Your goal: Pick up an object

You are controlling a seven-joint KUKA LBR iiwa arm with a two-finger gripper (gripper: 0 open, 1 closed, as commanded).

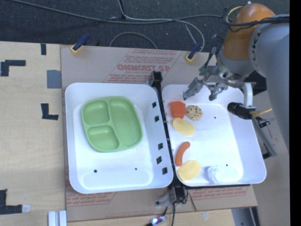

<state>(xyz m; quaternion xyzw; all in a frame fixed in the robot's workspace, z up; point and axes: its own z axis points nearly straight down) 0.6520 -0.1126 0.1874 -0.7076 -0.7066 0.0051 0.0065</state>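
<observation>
Bench: we see a cardboard-covered bench (141,62) bearing two shallow white bins side by side.
Arm: the grey arm (273,46) with its orange band (244,18) reaches in from the right, over the far edge of the right bin.
Left bin: the left bin (75,140) holds a green divided tray (112,124), lying flat toward its far left part.
Right bin: the right bin (235,145) holds all the small objects, gathered along its left side.
Claw: the gripper (201,93) hangs at the far rim of the right bin; we see its two fingers spread apart with nothing between them.
Orange block: the orange block (177,109) lies just left of and nearer to us than the claw, apart from its fingers.
Cookie: the cookie (194,112) sits just beside the block, almost directly under the claw's near side.
Yellow piece: a yellow oval piece (183,126) lies just below the block and cookie.
Sausage: an orange sausage (182,153) lies well apart from the claw.
Second yellow piece: another yellow piece (189,170) rests at the near edge.
White object: a small white object (214,174) sits beside it; we cannot tell what it is.
</observation>
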